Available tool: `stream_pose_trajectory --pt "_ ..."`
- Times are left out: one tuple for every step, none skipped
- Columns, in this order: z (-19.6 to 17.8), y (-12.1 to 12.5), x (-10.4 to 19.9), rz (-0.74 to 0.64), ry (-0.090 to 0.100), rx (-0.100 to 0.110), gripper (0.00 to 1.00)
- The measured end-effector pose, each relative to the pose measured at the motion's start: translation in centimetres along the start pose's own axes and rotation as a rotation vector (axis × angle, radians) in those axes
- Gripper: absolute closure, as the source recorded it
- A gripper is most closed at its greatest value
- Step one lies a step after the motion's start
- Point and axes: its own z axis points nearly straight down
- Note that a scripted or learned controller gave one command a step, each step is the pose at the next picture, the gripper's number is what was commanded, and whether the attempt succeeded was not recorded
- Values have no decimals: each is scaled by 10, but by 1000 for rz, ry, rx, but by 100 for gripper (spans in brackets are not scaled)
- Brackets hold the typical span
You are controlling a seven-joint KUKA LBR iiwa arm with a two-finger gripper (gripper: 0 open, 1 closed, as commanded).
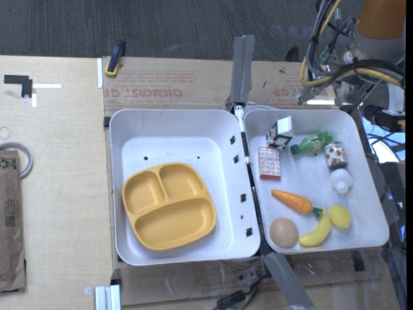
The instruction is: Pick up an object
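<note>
Two white bins sit side by side on the table [58, 147]. The left bin [129, 134] holds a yellow divided plate [169, 205]. The right bin [361, 141] holds a small white box [281, 133] at the back, a red packet [270, 163] just in front of it, a green bottle [311, 143], and a jar [336, 164] lying on its side. Nearer the front lie a carrot [293, 201], a tan egg [283, 232], a banana [315, 232] and a lemon [340, 216] touching the banana. The arm [382, 11] with its orange band hangs above the right bin's back corner, wrapped in cables [329, 50].
</note>
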Motion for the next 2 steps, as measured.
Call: stream_pose_trajectory --pt "120 -115 -4 -102 1 1 0" --pt "197 -158 -7 -262 1 0 0"
